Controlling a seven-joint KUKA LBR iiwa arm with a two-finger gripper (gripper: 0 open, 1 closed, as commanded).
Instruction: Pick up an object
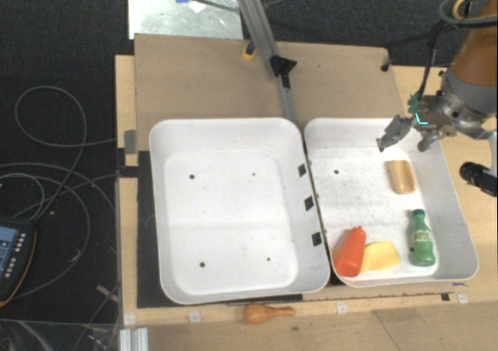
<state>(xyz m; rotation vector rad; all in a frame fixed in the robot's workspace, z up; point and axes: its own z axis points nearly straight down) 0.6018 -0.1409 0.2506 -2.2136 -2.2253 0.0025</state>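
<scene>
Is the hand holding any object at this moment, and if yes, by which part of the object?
Nothing is held. The hand is open above the right bin, with only air between its fingers. The tan block lies below it, untouched.

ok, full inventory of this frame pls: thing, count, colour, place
bins: 2, white, side by side on bench
tan block: 1, tan, right bin, upper right
green bottle: 1, green, right bin, near right wall
yellow piece: 1, yellow, right bin, front
red bottle: 1, red-orange, right bin, front, touching the yellow piece
orange pear shape: 1, orange, on bench in front of the bins
arm: 1, grey with orange band, from right
hand: 1, grey, open, above right bin's back edge, holding nothing
</scene>
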